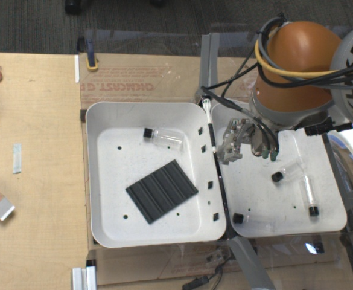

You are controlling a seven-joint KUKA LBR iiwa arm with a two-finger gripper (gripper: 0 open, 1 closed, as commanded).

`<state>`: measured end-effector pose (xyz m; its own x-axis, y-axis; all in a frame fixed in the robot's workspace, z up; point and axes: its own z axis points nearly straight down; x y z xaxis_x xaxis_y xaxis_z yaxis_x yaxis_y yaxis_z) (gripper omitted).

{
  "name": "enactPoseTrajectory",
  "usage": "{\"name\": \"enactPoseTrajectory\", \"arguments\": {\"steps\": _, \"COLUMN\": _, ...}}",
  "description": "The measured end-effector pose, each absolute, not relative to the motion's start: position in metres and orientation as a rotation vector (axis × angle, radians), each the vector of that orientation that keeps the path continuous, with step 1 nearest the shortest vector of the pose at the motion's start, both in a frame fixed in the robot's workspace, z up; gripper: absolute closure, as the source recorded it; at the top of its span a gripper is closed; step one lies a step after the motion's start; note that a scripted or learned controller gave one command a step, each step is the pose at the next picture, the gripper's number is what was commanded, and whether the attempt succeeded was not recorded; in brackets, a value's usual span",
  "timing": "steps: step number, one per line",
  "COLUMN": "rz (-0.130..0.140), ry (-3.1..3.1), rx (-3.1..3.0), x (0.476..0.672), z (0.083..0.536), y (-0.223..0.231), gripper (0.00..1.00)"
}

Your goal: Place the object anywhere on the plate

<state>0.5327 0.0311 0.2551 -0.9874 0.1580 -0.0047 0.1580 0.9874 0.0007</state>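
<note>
Clear vial [163,137] is seen lying in left bin [98,180], above dark ribbed plate [162,191]; tool [232,151] is hung over right bin [333,222], well apart; grip state cannot be told.

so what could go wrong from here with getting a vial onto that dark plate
1. The vials in the right bin are clear and small and lie at angles, so a grasp may well slip or miss.
2. The gripper hangs close to the rims where the two bins meet, so crossing low could clip them.
3. The dark plate is ribbed and lies askew in the left bin; a round vial dropped there might roll off.
</note>
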Motion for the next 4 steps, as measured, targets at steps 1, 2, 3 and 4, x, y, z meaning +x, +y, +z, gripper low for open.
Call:
{"name": "enactPoseTrajectory", "arguments": {"steps": 1, "rz": 0.001, "ry": 3.137, "rx": 0.08, "x": 0.54, "z": 0.306, "y": 0.108, "gripper": 1.0}}
{"name": "enactPoseTrajectory", "arguments": {"steps": 2, "rz": 0.001, "ry": 3.133, "rx": 0.201, "x": 0.498, "z": 0.311, "y": 0.167, "gripper": 1.0}}
{"name": "enactPoseTrajectory", "arguments": {"steps": 3, "rz": 0.001, "ry": 3.133, "rx": 0.201, "x": 0.498, "z": 0.311, "y": 0.167, "gripper": 0.0}}
{"name": "enactPoseTrajectory", "arguments": {"steps": 4, "rz": 0.002, "ry": 3.131, "rx": 0.202, "x": 0.499, "z": 0.32, "y": 0.167, "gripper": 1.0}}
